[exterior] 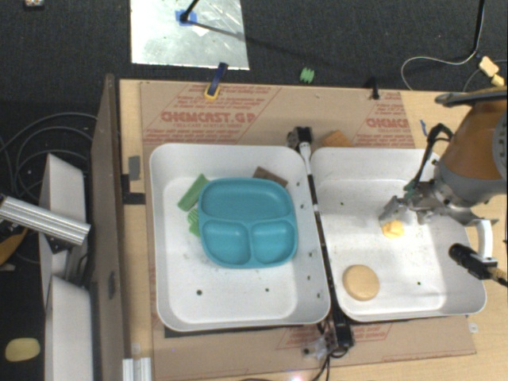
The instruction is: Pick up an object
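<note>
**Claw low in the right bin, beside a small yellow piece**

The grey arm with its orange band (476,145) reaches in from the right and bends down over the right-hand shallow white bin (349,177). Its claw (403,210) sits low in that bin, near the middle, the metal fingers (391,209) pointing left and downward. A small yellow chunk (393,228) lies on the bin floor just below and beside the fingertips; whether the fingers touch it cannot be told from this slanted view, and how far the claw is open cannot be told either. Nothing is seen clearly between the fingers.

Nearer the front of the same bin, well apart from the claw, rests a round tan disc-shaped object (361,282), lying flat on the white floor.

The left-hand shallow white bin (171,213) holds a teal plastic divided plate with three compartments (246,222), which takes up much of its middle. A green flat piece (191,193) pokes out from under the plate's left edge, and a dark brown flat object (270,175) shows at the plate's upper right rim, partly hidden by it.

Both bins sit side by side on a brown cardboard-covered worktop (238,113) with red printed lettering. A yellow-and-blue clamp (215,83) grips the worktop's far edge, and a small green item (307,75) lies on the dark floor beyond it.
</note>
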You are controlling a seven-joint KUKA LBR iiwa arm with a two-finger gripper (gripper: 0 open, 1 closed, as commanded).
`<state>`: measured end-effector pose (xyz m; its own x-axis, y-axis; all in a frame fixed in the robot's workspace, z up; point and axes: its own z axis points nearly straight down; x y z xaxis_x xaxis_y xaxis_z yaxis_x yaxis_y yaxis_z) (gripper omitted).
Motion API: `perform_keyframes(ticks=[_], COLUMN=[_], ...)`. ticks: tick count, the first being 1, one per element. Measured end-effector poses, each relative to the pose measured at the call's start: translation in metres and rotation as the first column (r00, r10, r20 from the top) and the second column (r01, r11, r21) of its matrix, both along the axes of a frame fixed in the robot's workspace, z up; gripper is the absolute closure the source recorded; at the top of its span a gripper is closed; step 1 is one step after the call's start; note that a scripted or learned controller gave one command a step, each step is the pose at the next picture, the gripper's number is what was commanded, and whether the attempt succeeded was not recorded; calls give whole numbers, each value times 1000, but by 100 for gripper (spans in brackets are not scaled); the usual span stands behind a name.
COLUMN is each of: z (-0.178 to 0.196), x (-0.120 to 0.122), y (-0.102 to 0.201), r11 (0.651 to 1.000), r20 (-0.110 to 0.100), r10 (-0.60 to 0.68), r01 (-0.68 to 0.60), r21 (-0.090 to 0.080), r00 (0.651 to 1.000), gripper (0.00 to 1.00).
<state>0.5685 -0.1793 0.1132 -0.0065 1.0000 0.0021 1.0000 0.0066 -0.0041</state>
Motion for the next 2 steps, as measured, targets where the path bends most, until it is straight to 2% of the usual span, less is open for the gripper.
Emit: perform_keyframes(ticks=[1,2], z=[-30,-18], x=[6,8], y=[1,0], r11=[1000,1000], r20=[3,9], r10=[0,0], r01=[1,0], r21=[-2,-3], r00=[1000,1000], gripper=[0,100])
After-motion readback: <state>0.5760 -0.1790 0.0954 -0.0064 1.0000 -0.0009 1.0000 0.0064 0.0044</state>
